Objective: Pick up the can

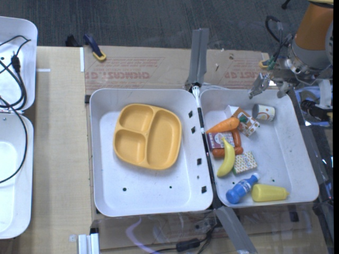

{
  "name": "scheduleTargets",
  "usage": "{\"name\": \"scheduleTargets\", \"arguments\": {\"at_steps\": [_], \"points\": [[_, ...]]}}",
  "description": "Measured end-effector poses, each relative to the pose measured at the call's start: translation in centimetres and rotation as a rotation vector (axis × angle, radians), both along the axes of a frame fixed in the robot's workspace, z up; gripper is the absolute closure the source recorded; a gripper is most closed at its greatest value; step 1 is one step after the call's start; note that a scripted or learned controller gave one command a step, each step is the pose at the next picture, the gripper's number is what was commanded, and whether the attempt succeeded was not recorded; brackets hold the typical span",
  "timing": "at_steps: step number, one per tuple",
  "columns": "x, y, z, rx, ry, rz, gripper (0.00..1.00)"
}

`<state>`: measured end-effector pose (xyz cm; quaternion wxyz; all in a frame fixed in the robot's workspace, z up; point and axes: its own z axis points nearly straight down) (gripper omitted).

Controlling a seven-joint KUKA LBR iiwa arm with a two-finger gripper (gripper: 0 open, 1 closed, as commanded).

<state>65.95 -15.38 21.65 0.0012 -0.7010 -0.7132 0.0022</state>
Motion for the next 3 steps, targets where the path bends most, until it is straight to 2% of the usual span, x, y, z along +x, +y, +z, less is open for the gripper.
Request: {"name": "scheduleTargets", "arguments": {"at_steps": [1,2,3], "points": [[0.0,-2.0,-9.9,0.000,-0.004,-0.030,0.00],[-7.1,-5.4,-11.5,0.010,0.001,-0.253,0.00],[-11.9,-4.8,-12.6,0.012,-0.001,-0.414,0.00]]}}
